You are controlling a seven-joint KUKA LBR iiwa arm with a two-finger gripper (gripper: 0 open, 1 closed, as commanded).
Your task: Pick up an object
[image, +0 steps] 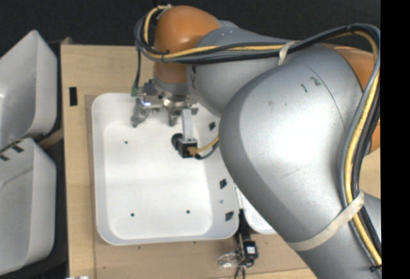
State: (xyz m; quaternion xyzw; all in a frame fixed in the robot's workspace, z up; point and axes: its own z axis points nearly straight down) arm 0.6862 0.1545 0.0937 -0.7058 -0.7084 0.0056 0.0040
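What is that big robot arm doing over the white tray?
The grey robot arm reaches in from the right and holds its gripper low over the far end of the left white bin. It is meant to pick something up, but nothing shows between its fingers right now.
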